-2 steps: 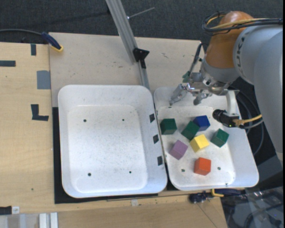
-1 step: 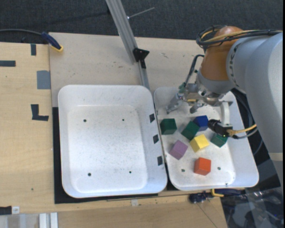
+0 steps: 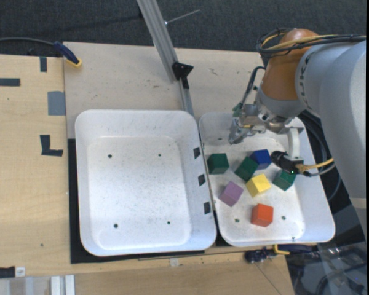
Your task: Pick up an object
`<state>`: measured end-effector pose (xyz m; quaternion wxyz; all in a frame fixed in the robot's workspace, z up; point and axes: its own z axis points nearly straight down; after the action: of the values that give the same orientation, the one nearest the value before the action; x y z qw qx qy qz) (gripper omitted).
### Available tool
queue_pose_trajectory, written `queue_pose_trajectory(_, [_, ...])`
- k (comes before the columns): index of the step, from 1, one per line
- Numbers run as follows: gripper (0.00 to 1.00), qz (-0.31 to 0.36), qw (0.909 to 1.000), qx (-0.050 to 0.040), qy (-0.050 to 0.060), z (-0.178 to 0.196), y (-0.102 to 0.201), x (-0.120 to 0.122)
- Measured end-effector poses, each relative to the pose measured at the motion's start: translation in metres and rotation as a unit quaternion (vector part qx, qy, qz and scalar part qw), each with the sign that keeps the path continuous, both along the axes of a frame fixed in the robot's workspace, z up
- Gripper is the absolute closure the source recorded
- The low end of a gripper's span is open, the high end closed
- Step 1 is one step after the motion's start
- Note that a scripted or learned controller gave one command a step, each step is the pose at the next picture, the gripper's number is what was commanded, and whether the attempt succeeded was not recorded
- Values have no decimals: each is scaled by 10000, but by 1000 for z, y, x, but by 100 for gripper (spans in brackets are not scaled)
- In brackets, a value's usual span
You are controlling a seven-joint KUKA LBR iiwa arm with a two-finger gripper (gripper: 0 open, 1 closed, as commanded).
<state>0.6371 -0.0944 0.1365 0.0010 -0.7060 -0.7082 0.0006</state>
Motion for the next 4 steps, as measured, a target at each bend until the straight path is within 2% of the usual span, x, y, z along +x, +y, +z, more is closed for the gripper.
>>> queue_pose_trajectory(2, [100, -1, 10000, -4, -44, 124, 10, -2])
queue_pose_trajectory(3, [100, -8, 10000, -1, -12, 130, 10, -2])
queue_pose_trajectory(4, [100, 10, 10000, 5, -3, 133, 58, -24])
